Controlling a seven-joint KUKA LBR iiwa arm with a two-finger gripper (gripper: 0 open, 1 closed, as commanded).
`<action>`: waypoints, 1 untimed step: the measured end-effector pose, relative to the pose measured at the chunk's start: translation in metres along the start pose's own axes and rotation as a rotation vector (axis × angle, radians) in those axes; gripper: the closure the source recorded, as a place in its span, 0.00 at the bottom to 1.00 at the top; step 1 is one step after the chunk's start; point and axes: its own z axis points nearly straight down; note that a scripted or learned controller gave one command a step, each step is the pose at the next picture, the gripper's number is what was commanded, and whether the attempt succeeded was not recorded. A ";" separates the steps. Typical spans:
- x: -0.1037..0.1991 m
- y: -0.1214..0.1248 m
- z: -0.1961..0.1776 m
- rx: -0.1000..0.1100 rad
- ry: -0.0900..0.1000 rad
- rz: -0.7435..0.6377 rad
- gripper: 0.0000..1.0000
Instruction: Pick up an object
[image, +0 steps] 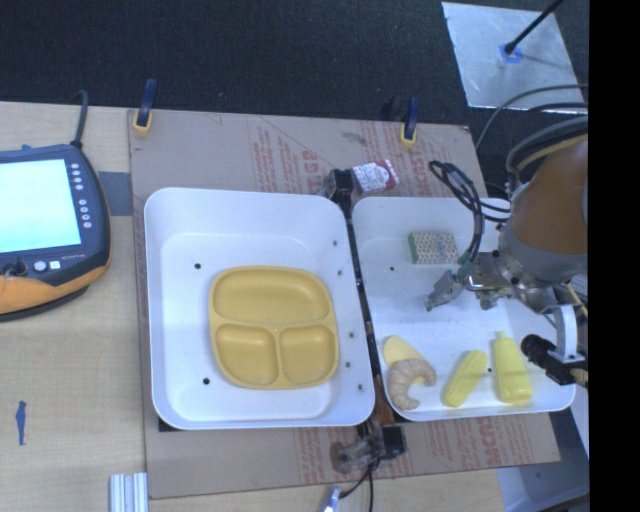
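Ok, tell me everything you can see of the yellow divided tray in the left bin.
The yellow divided plastic tray lies flat and right way up near the middle of the left white bin. It is a rounded rectangle, matte and pale mustard, with three compartments: one wide along the far side and two smaller along the near side. Raised ridges separate them. It rests on the bin floor, apart from the walls. Nothing lies in or on it.

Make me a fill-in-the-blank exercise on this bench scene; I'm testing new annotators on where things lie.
1. The yellow three-compartment plastic tray lies in the ____ white bin.
2. The small green patterned square sponge lies in the ____ white bin.
3. The tan plastic croissant lies along the right bin's ____ edge.
4. The grey arm's gripper hovers over the ____ bin.

Missing words: left; right; near; right
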 end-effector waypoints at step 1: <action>0.042 0.073 0.024 -0.002 -0.001 0.000 0.00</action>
